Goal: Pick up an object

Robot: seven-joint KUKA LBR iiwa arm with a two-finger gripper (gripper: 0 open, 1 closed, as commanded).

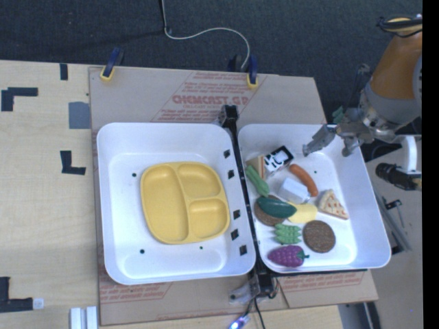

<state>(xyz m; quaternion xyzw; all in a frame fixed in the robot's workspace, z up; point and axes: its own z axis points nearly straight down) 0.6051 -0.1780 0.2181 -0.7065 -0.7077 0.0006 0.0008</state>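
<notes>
Camera view, from above at a slant: two shallow white bins sat side by side on a brown cardboard sheet (206, 101) laid over a pale wooden bench (41, 204). The left bin (116, 142) held a yellow divided plate (184, 201). The right bin (360, 204) held a heap of toy food: a sausage (304, 179), a pizza slice (333, 205), a brown patty (319, 236), purple grapes (286, 256), a green broccoli piece (288, 234), a dark green vegetable (276, 206) and a small black-and-white box (277, 160).

The grey arm with its orange band (398, 57) reached in from the right. Its claw (334, 142) hung over the upper right corner of the right bin, its two fingers spread apart with nothing between them. One finger (317, 142) pointed down and left toward the heap. The sausage lay near the claw, below and to its left; the black-and-white box lay to the claw's left. No toy touched the fingers.

Black tape marks (68, 163) dotted the bench on the left. Two clamps (110, 67) pinned the cardboard's far edge, and a white cable (206, 31) curled across the dark floor (274, 19) beyond.
</notes>
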